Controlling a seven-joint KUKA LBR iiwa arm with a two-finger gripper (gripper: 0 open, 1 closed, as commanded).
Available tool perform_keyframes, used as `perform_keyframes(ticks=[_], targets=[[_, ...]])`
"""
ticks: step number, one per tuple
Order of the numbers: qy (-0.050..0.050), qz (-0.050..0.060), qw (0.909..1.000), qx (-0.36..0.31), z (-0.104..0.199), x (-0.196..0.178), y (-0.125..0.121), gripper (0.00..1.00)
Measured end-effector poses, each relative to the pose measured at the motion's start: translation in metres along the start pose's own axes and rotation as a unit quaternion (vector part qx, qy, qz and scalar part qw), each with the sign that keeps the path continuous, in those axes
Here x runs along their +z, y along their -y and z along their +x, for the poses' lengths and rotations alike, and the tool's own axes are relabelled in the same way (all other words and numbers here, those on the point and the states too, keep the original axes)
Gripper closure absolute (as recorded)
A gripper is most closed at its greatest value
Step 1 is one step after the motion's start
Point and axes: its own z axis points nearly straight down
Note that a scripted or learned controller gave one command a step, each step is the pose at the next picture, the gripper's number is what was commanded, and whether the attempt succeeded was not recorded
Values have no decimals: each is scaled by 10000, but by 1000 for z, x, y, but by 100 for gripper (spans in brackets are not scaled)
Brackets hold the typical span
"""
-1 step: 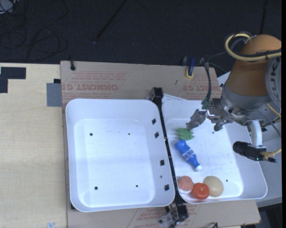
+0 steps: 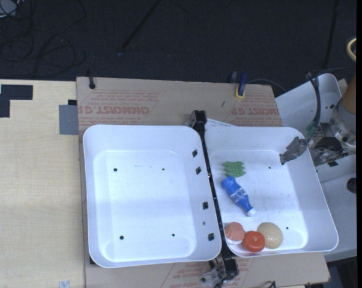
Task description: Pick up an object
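Gripper [image 2: 296,149] first — it hangs over the upper right edge of the right-hand shallow white plastic bin [image 2: 316,191], a dark tip poking in from the arm's side, and nothing is visible between its fingers. Whether those fingers are spread or pressed together, I cannot tell; the tip is too small and dark.

Now the field, biggest down. Left-hand shallow white plastic bin [image 2: 144,191] sits alongside, sharing the middle divider. In the right bin, a blue plastic bottle with a white cap [image 2: 236,195] lies tilted near the divider, roughly mid-bin. Just above it, a small crumpled green piece [image 2: 233,168]. Down in the near corner, three round things crowd together: a pale beige ball-like object [image 2: 271,234], a peach-and-white rounded object [image 2: 234,231], and between them a small red round object [image 2: 253,241], touching or nearly touching both.

Step in hand, as I read it — the approach; no pick made yet. Next move calls for choosing a target and travelling well across the bin. The bottle looks the friendlier choice, lying apart from its neighbours; the corner cluster sits tight against the wall and could crowd the fingers.
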Motion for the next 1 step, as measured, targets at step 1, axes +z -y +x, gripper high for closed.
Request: perform_keyframes(ticks=[1], targets=[[-10, -11, 10000, -22, -36, -59, 44, 0]])
